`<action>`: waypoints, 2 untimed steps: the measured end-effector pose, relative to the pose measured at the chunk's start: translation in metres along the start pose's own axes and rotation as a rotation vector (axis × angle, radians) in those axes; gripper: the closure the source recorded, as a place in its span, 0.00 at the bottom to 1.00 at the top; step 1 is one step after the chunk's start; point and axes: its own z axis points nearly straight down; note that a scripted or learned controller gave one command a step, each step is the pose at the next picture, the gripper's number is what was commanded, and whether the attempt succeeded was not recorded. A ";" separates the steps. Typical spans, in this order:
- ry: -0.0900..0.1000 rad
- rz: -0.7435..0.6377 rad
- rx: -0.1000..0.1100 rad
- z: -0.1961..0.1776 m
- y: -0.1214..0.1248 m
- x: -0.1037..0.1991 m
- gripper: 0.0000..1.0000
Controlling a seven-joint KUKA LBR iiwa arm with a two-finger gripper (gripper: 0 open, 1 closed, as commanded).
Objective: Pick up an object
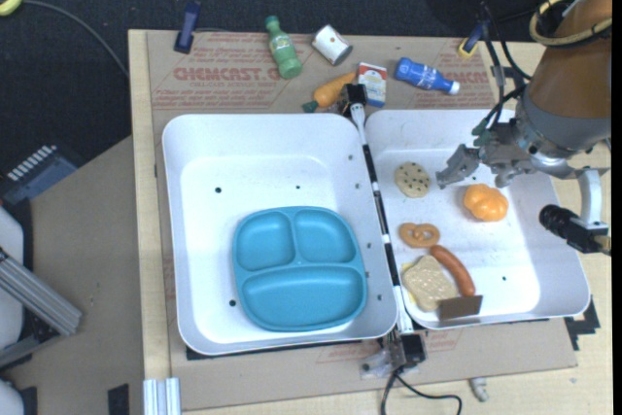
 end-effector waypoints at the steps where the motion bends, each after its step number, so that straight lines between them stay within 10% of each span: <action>1: -0.001 0.002 0.000 0.119 -0.026 -0.069 0.00; 2: -0.001 0.000 -0.003 0.119 0.022 -0.070 0.00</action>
